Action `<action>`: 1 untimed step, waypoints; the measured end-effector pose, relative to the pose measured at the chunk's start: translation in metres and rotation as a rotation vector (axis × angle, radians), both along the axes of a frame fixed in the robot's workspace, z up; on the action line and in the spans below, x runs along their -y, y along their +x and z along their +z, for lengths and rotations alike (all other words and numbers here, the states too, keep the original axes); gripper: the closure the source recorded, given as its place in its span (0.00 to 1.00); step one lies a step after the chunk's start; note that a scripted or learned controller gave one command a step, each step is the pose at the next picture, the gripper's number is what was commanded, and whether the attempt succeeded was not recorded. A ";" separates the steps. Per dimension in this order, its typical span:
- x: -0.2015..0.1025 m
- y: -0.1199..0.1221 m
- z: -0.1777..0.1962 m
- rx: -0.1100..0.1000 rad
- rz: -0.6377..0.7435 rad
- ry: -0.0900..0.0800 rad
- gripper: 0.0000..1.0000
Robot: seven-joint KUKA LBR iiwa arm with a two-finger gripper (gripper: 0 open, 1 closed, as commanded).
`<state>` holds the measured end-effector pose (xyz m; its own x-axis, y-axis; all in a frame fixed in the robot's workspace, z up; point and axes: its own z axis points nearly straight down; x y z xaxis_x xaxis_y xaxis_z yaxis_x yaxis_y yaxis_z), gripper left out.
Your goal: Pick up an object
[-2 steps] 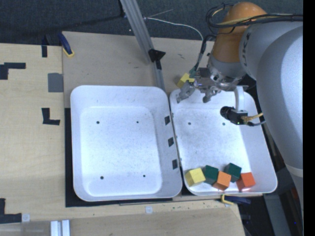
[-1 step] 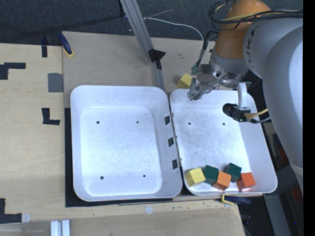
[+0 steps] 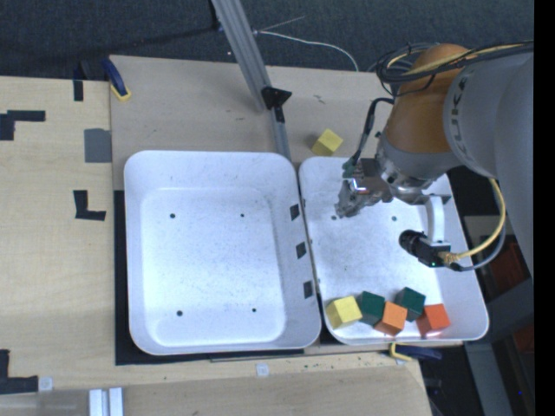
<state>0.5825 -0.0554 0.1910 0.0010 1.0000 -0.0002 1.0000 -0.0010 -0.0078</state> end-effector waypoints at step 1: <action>-0.091 0.015 0.000 0.007 0.011 0.003 1.00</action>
